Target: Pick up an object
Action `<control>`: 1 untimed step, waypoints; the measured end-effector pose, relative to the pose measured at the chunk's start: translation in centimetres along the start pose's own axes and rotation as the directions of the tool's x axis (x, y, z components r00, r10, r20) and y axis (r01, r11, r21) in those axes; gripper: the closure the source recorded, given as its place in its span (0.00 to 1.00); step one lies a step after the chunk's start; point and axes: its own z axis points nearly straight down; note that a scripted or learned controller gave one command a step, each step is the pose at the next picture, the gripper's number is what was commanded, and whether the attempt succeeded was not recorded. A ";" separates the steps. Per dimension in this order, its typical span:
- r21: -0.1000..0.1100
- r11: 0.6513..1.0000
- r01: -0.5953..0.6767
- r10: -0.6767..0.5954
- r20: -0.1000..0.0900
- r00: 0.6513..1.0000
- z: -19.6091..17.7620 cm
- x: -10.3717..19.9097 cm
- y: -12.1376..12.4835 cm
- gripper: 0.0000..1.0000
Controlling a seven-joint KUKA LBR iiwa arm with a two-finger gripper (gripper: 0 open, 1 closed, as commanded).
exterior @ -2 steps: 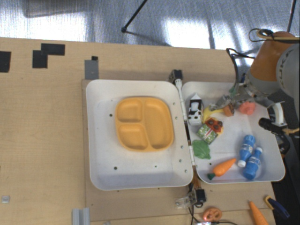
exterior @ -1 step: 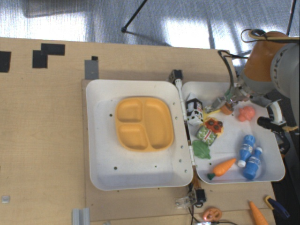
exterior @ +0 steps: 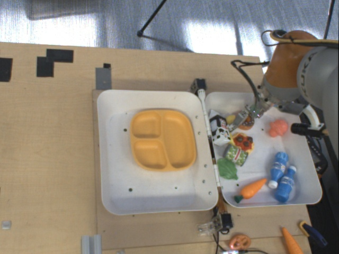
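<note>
My gripper [exterior: 247, 115] is low over the back of the right bin [exterior: 312, 190], right by a small orange-brown piece [exterior: 247, 124]. Just left of it lies a black-and-white toy [exterior: 218, 129]. In front of the gripper are a red and yellow pizza-like piece [exterior: 243, 142], a green packet [exterior: 234, 155] and a green leaf [exterior: 227, 169]. A pink lump [exterior: 277, 127] sits to the right. Two blue bottles [exterior: 281, 177] and a toy carrot [exterior: 252, 188] lie near the bin's front.
The left bin [exterior: 114, 194] holds a yellow divided plate [exterior: 161, 139]. A black cable [exterior: 244, 72] runs over the right bin's back edge to the arm. A pretzel [exterior: 239, 242] and an orange tool [exterior: 291, 241] lie on the bench in front.
</note>
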 end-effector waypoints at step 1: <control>-0.018 0.997 0.073 -0.072 0.042 0.997 -0.7 5.2 -3.3 0.00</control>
